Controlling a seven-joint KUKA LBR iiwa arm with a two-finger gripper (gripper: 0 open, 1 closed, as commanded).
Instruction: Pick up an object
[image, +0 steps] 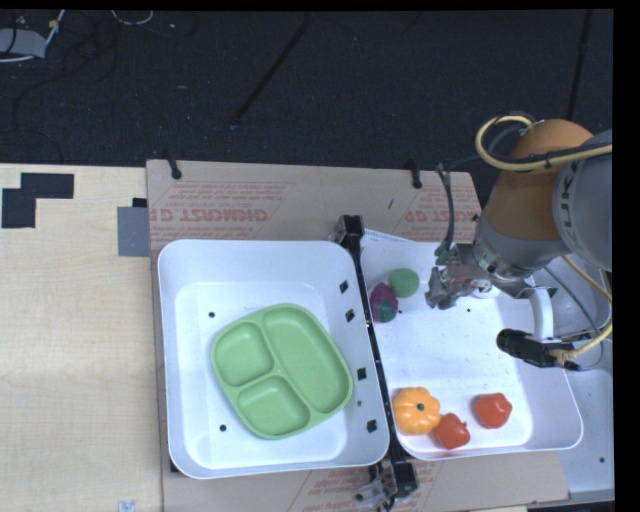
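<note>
Nearest the lens, along the front wall of the right bin: a yellow-orange toy pepper with a green stem, a small red piece touching its right side, and a red tomato-like toy just beside that, slightly farther back. Toward the far left corner of the same bin, a purple toy with a green tip lying close against the black divider between the bins, and a round green ball just behind and to the right of it, the two nearly touching. To the right of the green ball, the claw, hanging low over the bin floor at the end of the grey arm with its orange band; near the ball but apart from it, nothing seen between the tips. Tips too dark and small to judge, so cannot tell whether apart or together. In the left bin, a light green divided plate with three compartments, lying flat and turned at an angle. Under both bins, brown cardboard on the pale wooden desk.
</note>
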